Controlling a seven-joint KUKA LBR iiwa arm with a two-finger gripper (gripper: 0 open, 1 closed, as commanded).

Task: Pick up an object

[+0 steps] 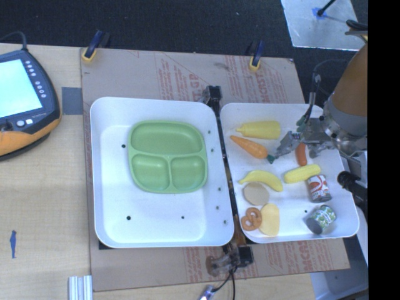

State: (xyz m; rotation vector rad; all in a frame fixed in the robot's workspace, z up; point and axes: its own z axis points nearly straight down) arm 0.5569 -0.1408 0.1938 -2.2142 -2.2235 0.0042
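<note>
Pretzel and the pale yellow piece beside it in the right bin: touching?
Touching. The camera view shows the pretzel meeting the left edge of the pale yellow piece, with no white bin floor between them.

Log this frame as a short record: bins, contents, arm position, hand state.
left bin: holds a green divided plate
right bin: toy foods, including corn, carrot, banana, pretzel, two cans
arm: over the right bin's upper right part
hand: low beside the carrot, nothing visibly held
finger state: cannot tell
</note>
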